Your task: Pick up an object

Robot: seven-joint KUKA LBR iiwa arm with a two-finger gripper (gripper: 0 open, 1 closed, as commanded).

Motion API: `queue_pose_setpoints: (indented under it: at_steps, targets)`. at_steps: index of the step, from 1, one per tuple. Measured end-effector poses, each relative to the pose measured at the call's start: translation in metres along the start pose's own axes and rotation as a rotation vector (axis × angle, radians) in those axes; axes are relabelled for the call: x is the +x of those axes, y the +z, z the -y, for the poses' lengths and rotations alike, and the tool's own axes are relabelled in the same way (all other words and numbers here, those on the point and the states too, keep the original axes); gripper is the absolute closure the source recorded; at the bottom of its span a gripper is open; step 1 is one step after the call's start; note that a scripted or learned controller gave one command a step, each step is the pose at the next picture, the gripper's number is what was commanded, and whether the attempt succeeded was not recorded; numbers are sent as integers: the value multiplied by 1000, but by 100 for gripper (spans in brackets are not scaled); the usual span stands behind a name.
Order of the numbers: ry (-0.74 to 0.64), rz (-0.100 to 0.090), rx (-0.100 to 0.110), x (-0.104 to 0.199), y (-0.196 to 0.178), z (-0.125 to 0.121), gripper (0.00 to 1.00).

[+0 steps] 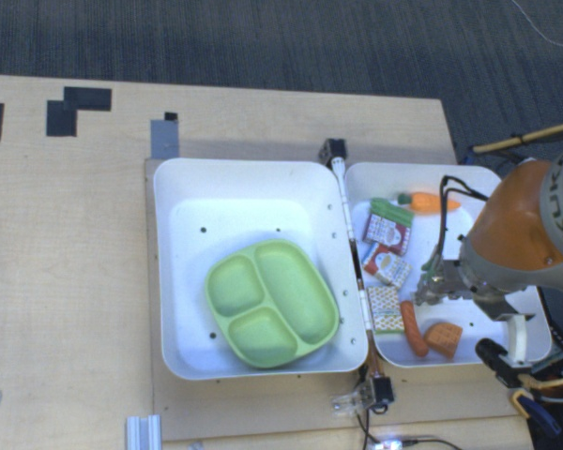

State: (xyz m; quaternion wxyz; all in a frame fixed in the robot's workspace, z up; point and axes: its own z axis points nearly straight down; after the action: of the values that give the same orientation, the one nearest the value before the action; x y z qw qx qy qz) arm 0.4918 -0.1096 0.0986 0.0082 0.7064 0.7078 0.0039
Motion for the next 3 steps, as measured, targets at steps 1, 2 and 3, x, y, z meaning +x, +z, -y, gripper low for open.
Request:
queue_pose_setpoints:
  at_steps: [1,2,3]
  targets:
    - [1,0,7,-95,13,-63,100]
    - [-3,-5,31,-99,17,-174,100]
    - [-6,-16,32,-93,18,-175,0]
